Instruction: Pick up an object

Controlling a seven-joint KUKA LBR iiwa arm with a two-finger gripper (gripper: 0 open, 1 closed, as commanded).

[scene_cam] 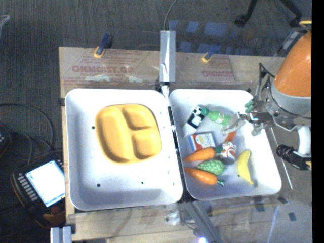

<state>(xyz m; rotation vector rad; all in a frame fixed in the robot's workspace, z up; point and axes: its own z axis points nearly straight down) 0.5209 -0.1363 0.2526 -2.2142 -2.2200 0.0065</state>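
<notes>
The right bin [263, 184] holds several toy items. Among them are a black and white piece [196, 117], a green piece [217, 117], a blue and white box [202, 139], two carrots [199, 155] [201, 175], a green bunch [213, 166], a red and white can [228, 150] and a banana [245, 166]. My gripper [236, 121] reaches in from the right and hangs low over the bin's upper right part. It is just right of the green piece and above the can. A small orange piece [231, 135] lies right under its tip.
The left bin [81, 181] holds a yellow divided tray [129, 131]. A metal bar [167, 62] stands behind the seam between the bins. The arm's orange band [298, 67] looms at the right edge. A tablet [44, 181] lies on the floor at the left.
</notes>
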